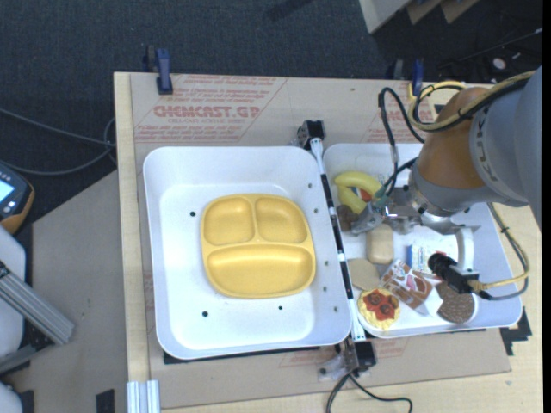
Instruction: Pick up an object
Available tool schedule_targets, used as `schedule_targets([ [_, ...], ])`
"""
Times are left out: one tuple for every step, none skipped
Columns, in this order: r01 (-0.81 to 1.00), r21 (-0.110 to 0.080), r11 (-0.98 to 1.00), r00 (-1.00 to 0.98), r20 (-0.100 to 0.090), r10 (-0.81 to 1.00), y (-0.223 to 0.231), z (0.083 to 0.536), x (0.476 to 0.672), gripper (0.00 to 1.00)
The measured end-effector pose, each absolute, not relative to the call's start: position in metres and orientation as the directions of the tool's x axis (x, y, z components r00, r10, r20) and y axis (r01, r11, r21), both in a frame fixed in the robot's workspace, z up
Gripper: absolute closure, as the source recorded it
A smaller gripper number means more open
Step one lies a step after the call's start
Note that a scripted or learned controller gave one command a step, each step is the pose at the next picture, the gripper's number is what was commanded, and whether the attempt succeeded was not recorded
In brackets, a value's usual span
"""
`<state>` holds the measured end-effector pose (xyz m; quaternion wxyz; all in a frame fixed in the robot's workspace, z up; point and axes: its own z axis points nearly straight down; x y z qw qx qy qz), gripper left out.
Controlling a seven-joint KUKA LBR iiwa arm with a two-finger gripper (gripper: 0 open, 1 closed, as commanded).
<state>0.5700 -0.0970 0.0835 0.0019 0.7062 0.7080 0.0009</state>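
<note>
- The end effector [376,218] is low in the right bin [508,312], among toy food items; whether it is open or closed cannot be told, and no item is seen gripped by it.
- A yellow banana [355,184] lies just beyond the end effector, toward the bin's far left corner.
- A pale beige block [380,248] sits just on the near side of the end effector.
- Nearer still lies a small pizza [379,307] with red dots, close to the bin's front rim.
- To the right of the pizza are a printed packet [408,284] and a brown round cookie [455,305]; the packet's print is too small to read.
- The left bin [164,196], well to the left of the end effector, holds a yellow divided plate [256,245] with three compartments.
- Both bins rest on a cardboard-covered surface [215,110] printed in red with "CHEMCAST GP", upside-down lettering around it being unreadable.
- Blue clamps [161,67] hold the cardboard at the far edge.
</note>
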Motion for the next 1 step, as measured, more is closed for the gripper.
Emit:
schedule_targets([
  [1.0,-0.004,-0.001,0.001,0.002,1.0,-0.0909,0.0844,0.5422,0.0],
])
